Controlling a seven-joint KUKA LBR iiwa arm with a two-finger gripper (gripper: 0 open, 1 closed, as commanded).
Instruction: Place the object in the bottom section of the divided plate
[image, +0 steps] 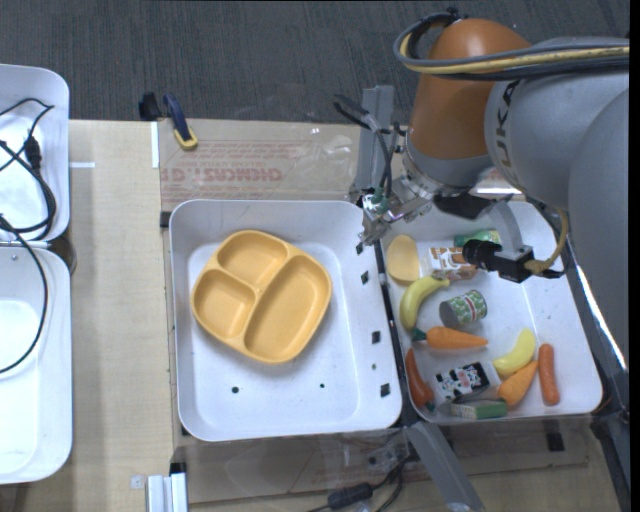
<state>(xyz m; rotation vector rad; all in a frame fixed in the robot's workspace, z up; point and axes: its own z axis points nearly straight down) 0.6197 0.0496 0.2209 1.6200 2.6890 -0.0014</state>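
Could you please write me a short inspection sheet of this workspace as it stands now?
Surface: wooden bench bearing two shallow white bins side by side.
Job's things: yellow divided plate in the left bin, its sections bare; toy food in the right bin.
Clutter: bananas, carrots, a small can, small cartons.
Gripper: gripper over the bins' shared wall at the far end; nothing seen between its fingers.
Cables: yellow hose on the arm; black cables at the left edge.
Surroundings: dark carpet, white trays at left.
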